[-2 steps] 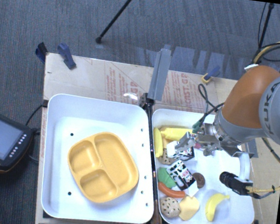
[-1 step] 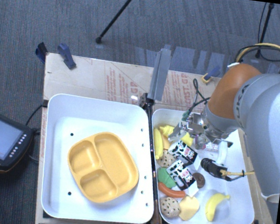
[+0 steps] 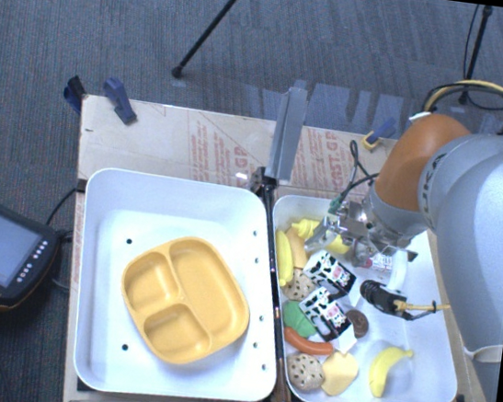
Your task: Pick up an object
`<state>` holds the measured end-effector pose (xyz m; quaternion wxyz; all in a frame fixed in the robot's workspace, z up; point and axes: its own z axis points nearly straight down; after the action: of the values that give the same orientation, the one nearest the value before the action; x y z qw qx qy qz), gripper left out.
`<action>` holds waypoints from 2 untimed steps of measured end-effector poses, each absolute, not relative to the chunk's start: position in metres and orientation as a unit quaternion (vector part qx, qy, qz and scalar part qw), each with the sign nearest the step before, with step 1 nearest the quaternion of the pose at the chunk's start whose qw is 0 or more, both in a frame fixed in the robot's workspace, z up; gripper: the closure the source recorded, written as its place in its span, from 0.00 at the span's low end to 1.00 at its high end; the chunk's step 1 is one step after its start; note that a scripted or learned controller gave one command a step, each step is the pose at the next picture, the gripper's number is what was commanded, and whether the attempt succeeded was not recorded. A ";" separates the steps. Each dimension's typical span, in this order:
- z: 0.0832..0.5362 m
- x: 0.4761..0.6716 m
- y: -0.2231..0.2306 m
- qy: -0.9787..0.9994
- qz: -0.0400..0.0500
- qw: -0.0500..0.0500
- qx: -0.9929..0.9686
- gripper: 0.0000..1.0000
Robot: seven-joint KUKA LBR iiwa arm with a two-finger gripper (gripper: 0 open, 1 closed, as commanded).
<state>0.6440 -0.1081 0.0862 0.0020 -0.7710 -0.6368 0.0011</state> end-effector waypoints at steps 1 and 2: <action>0.095 0.644 -0.107 -0.639 0.003 0.003 -0.769 1.00; 0.094 0.644 -0.107 -0.640 0.003 0.003 -0.769 0.00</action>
<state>0.6438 -0.1067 0.0943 0.0033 -0.7685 -0.6398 0.0032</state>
